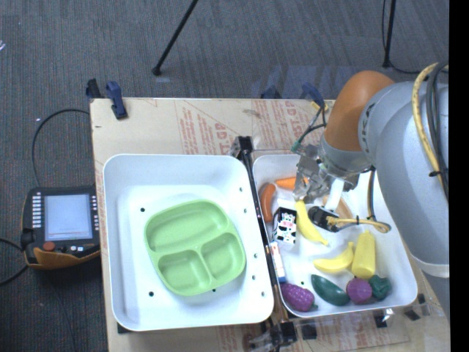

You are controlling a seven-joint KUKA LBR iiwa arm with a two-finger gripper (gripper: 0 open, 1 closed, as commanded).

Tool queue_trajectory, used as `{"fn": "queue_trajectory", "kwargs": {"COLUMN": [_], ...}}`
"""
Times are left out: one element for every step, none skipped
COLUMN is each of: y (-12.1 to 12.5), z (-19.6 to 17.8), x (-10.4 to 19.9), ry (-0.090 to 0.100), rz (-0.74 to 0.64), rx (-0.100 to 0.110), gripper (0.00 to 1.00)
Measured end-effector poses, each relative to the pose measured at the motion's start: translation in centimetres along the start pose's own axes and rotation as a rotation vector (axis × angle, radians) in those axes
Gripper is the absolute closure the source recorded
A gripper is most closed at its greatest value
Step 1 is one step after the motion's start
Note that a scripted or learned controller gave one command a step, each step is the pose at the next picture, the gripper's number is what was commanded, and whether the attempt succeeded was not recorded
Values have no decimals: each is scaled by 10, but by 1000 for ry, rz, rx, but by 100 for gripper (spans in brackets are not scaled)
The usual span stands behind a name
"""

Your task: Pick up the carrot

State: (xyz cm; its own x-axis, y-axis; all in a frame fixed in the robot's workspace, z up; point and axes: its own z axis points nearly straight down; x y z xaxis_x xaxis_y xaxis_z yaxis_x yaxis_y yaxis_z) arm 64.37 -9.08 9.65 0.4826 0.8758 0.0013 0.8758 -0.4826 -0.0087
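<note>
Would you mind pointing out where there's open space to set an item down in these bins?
Left bin: bare floor borders the green divided plate, widest along the far wall. Right bin is crowded: carrot, bananas, grapes and the gripper.

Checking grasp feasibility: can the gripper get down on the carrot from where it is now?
Probably yes. The gripper hangs in the right bin just beside the carrot, whose top is uncovered. The bin's left wall and the cow-print carton crowd it, so finger room looks tight.
</note>
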Motion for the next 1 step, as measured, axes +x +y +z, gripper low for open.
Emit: {"fn": "queue_trajectory", "kwargs": {"y": [0], "z": [0], "x": [0], "ry": [0], "rz": [0], "rx": [0], "gripper": [0]}}
